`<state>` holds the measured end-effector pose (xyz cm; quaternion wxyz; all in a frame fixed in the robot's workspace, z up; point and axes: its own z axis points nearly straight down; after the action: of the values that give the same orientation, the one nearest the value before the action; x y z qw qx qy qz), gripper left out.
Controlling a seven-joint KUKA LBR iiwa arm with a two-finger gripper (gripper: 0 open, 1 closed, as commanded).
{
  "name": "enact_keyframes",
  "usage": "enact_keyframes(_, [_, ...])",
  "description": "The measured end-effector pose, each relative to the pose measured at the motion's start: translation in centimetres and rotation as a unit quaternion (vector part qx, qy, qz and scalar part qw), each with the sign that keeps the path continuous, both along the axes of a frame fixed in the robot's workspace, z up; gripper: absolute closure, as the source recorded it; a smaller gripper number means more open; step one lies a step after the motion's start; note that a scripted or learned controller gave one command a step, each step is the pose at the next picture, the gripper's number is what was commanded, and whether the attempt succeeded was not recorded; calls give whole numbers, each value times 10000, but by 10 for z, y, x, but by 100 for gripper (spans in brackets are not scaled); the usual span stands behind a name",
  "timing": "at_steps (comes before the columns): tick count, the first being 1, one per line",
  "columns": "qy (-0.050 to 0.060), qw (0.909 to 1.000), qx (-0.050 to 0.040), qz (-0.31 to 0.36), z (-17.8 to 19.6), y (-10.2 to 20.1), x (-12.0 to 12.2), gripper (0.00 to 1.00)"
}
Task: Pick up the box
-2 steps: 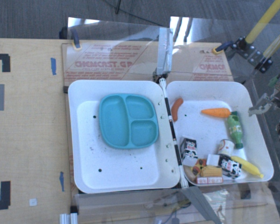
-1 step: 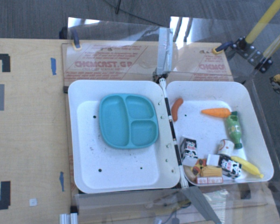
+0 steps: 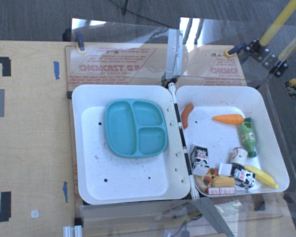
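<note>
Camera view: the pick has not begun, by my reading. This is the approach step, with nothing lifted and all items lying in the bins. Landmark is the green bottle [image 3: 247, 138] in the right bin [image 3: 269, 113]. Of the arm's pose and whether the gripper is clenched or released, I cannot tell. Box candidates: a cow-print box [image 3: 200, 158] well to the view's left of the bottle and a little nearer the camera, close to the bin's left wall, apart from its neighbours; a second cow-print box [image 3: 243, 176] nearer the camera than the bottle, crowded between a small can [image 3: 238, 155] and a banana [image 3: 260, 176]; and an orange-and-yellow box [image 3: 222, 182] lying flat, camera-side and left of the bottle, against the near wall. A carrot [image 3: 228, 118] lies just beyond the bottle, a sausage [image 3: 186, 115] far to its left. The teal divided plate [image 3: 136, 127] sits further left again, in the left bin [image 3: 84, 147]. Next move, as I judge it: bring the arm over the right bin, choose the freer-standing box by the left wall, descend with the jaws spread across its narrow faces, mind the wall.
</note>
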<state>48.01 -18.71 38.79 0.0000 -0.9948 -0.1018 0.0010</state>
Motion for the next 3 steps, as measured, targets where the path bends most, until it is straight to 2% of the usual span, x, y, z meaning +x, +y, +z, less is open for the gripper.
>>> enact_keyframes(1, [9, 9910, 19, 1336, -136, -17, -1, 0])
enact_keyframes(2, [-2, 9999, -2, 134, -44, -36, 0, 0])
enact_keyframes(3, [10, 9999, 2, 147, -35, -35, 1, 100])
